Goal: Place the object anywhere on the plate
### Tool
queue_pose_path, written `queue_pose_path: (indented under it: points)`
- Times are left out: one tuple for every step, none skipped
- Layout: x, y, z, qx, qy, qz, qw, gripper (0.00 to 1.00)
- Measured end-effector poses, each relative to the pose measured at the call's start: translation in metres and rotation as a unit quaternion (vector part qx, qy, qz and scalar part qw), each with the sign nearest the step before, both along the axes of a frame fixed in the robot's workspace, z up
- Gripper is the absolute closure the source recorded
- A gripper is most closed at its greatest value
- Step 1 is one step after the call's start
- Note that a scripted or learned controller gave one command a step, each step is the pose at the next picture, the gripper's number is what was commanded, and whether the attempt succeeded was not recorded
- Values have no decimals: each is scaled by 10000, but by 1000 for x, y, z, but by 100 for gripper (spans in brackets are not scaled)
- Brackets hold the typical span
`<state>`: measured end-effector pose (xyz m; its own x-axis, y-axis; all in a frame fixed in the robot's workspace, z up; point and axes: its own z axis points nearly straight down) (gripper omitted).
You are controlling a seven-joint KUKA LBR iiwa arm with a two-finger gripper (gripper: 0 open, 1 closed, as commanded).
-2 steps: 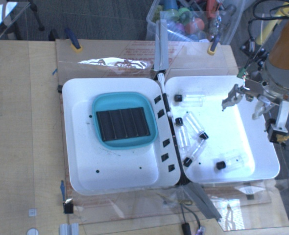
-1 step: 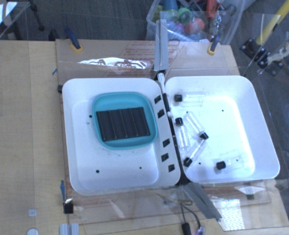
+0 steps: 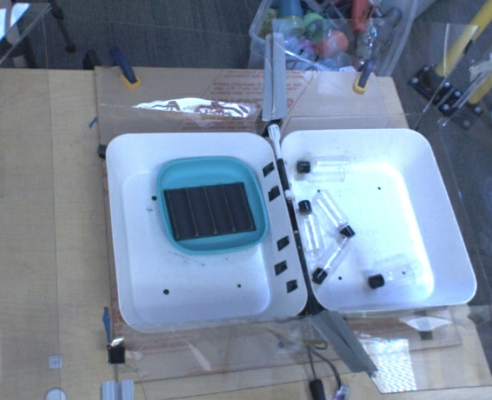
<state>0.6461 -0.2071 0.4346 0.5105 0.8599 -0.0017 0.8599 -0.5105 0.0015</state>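
From the camera view, the teal plate (image 3: pixel 211 202) lies in the left bin (image 3: pixel 138 298); clear vials (image 3: pixel 333 215) with black caps lie scattered in the right bin (image 3: pixel 446 223). The picking step is not yet begun, I judge; next, the jaws must close on one vial.

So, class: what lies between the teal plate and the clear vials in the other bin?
In the camera view, the bins' adjoining rims, with black clips.
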Motion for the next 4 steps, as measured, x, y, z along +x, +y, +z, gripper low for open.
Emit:
queue_pose_path:
  points:
    - [22,-3,0,1,-6,-169,9999,0]
    - [22,1,0,4,8,-562,9984,0]
    - [18,-5,0,10,13,-894,9960,0]
    - [19,-5,0,8,8,-1268,9919,0]
